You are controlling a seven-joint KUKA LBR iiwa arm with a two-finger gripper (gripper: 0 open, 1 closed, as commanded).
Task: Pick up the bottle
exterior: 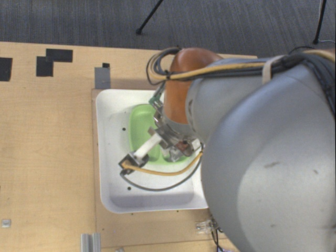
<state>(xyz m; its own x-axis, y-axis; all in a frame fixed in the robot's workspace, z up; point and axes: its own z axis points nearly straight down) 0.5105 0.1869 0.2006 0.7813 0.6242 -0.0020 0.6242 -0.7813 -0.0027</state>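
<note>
The grey KUKA arm (273,156) takes up the right side of the camera view. Its broad rounded housing rises close to the lens and covers the bench beneath it. An orange band (181,80) circles the arm above the wrist, with dark and yellow cables running past it.

The pale wooden bench (47,151) spreads across the left and the bottom of the view. Black rectangular marks (52,62) sit near its far edge, and a small grey upright piece (102,77) stands just behind the bin's far left corner. Beyond the bench lies dark grey carpet (79,9), crossed by a thin black stand leg (157,7).

A shallow white bin (107,161) sits at centre, its right side hidden under the arm. In it lies the pale green bottle (139,125), in the far half toward the middle. Its left edge is plain to see, while its right side is covered by the wrist.

The gripper (176,150) is low inside the bin, directly over the near right part of the bottle and seemingly touching or just above it. The metal wrist parts hide its tip, so it cannot be told whether it is open or closed, or whether it has any hold on the bottle. The bin floor in front of the bottle is bare white.
</note>
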